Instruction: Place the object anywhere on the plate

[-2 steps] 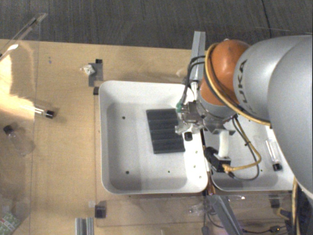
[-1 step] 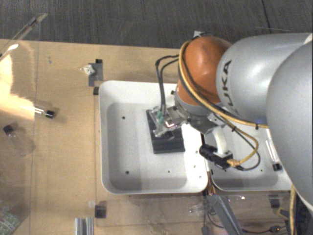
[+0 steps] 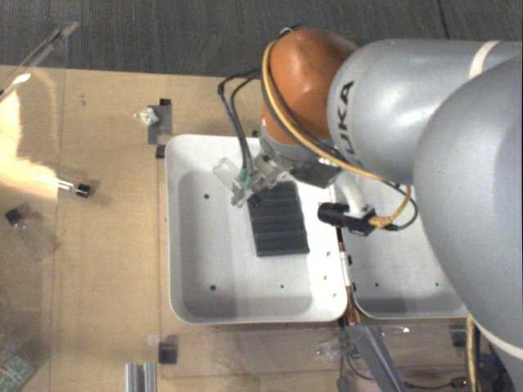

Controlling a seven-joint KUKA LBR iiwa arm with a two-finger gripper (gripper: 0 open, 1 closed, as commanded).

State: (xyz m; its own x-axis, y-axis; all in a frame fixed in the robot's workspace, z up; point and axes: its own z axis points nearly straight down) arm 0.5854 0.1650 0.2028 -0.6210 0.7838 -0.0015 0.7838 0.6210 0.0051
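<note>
The object, a dark ribbed block [image 3: 279, 220], lies flat on the floor of the left bin [image 3: 189, 243], right of the bin's centre. The gripper [image 3: 243, 188] hangs at the block's upper-left corner, its pale fingers just beside that corner; whether they are wide or narrow cannot be told. The arm [image 3: 409, 113] covers much of the right bin [image 3: 392, 300].

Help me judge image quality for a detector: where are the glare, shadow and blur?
Camera view: bright glare washes the wooden bench at left; the near grey arm looms large and soft; the arm shades the left bin around the dark ridged block; the end effector looks slightly blurred.
</note>
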